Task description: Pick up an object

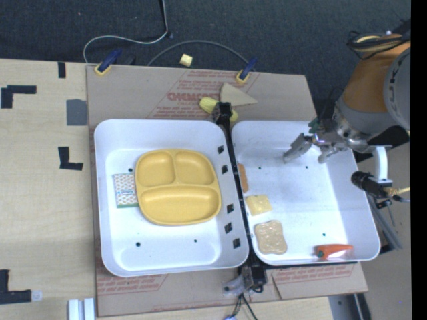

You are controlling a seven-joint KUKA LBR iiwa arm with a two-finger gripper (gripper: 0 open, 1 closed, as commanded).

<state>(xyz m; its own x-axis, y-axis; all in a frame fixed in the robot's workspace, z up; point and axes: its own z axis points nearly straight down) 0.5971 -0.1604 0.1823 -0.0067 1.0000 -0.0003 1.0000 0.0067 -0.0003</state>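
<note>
Two-finger grey gripper (311, 149) is seen with fingers spread, nothing between them, poised over the upper part of the shallow white right bin (347, 205). Candidates lie lower in that bin: pale yellow square block (258, 205), tan lumpy slab (270, 237), small orange carrot-shaped piece (333, 251). A centred descent with jaws straddling one object is advised; the divider wall should be avoided.
</note>
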